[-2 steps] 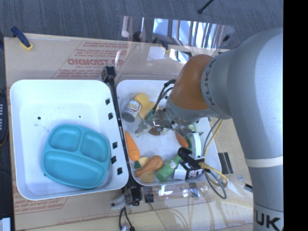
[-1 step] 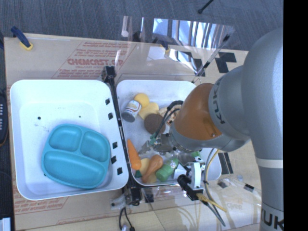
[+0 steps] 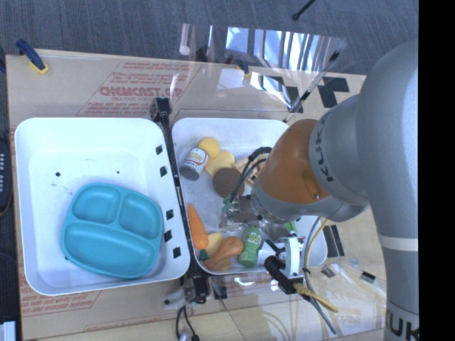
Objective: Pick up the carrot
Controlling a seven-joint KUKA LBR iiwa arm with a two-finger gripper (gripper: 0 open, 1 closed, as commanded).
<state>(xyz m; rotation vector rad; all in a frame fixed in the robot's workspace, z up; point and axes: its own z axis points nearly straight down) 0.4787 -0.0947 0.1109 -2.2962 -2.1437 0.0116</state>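
Observation:
The carrot (image 3: 197, 227), long and orange, lies in the right bin (image 3: 234, 128) close to its left wall, pointing toward the front. My gripper (image 3: 237, 217) hangs below the orange-banded wrist, just to the right of the carrot and over the middle of the bin. The wrist and cabling cover much of the gripper, and nothing shows in its hold.
Around the carrot lie a tan bread-like piece (image 3: 225, 251), a green bottle (image 3: 250, 247), a small can (image 3: 193, 163), two yellow items (image 3: 215, 154) and a brown round piece (image 3: 227, 182). The left bin (image 3: 43, 141) holds a blue divided plate (image 3: 114, 229).

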